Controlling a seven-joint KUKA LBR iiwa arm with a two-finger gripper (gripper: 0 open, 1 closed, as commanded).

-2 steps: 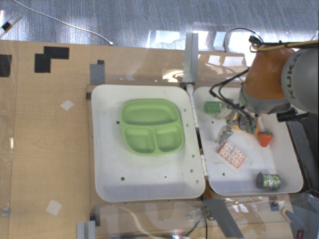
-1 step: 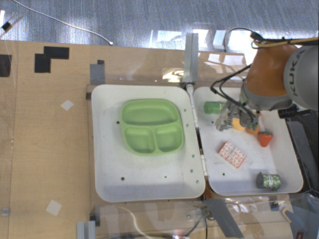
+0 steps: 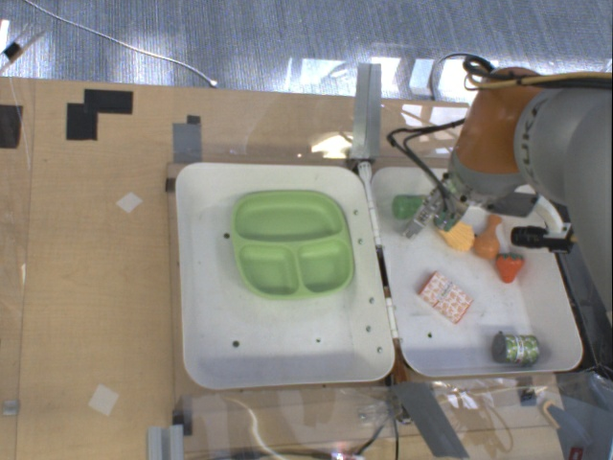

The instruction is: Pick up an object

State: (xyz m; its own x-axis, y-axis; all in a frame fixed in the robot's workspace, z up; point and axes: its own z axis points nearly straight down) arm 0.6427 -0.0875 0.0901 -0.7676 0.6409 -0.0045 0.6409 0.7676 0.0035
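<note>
Yellow block (image 3: 461, 237) lies just right of the gripper (image 3: 421, 220)

A single fixed camera looked down on the counter (image 3: 86, 286) from above, at a slant, far enough back to take in both white bins whole. The left bin (image 3: 206, 286) sat at the middle of the frame, and the right bin (image 3: 546, 324) at the middle right. The far edge of the counter ran across the upper part of the frame, with grey ribbed flooring (image 3: 239, 17) above it. The arm (image 3: 556, 132) entered from the right edge, and its bulk covered the upper right corner of the right bin.
</note>
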